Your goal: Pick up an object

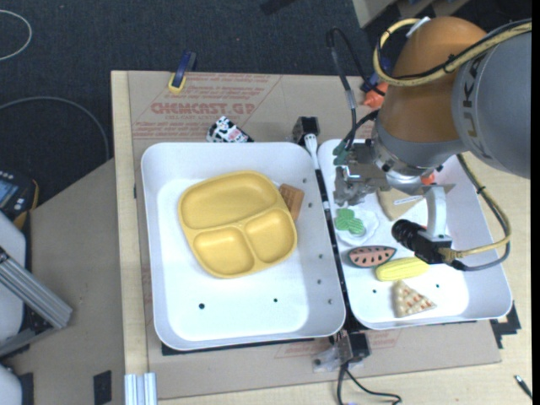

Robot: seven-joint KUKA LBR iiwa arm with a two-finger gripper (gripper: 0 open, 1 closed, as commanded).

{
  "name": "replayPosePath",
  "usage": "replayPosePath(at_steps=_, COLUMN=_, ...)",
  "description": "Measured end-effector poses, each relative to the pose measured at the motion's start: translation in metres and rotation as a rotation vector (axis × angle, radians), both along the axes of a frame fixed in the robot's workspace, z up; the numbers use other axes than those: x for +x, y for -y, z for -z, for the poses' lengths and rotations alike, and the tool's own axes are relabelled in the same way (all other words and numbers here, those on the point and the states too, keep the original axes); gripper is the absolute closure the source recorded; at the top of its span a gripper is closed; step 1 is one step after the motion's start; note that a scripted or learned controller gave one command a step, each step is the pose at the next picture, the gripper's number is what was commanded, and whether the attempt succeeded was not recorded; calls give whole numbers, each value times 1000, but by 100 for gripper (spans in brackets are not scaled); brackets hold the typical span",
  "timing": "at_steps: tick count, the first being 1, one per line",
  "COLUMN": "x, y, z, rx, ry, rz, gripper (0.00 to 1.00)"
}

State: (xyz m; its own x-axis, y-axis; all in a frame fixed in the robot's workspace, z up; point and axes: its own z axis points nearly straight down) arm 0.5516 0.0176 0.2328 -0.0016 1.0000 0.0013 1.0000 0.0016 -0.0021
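Green toy piece (348, 222) taken as likeliest target: small, flat, leafy-looking play food, judged light, rigid plastic and not fragile, possibly a bit slick. Because it lies low on the floor, a grasp across its narrow width from straight above is suggested, with edges taken rather than the flat face. It is located in the right bin (470, 264), at that bin's left side, close to the wall shared with the other bin, so little clearance is expected on the left. Gripper (350, 194) is seen just beyond it on the far side, hanging over the same bin and very near the piece; contact is not confirmed, and nothing is seen held. Whether the gripper is apart or together cannot be told from this angle. Nearer in the same bin, a watermelon slice (371, 256) lies just beside the green piece, then a yellow corn cob (402, 268) to its right, then a pizza slice (412, 299) nearest. All judged equally light toys. Left bin (245, 306) carries a yellow divided plate (238, 224), with a brown cracker (292, 198) touching its right rim.
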Motion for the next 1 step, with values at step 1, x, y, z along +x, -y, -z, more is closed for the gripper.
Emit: replayPosePath(at_steps=1, x=-9, y=3, z=19, rx=-1, ry=-3, rz=3, gripper=100)
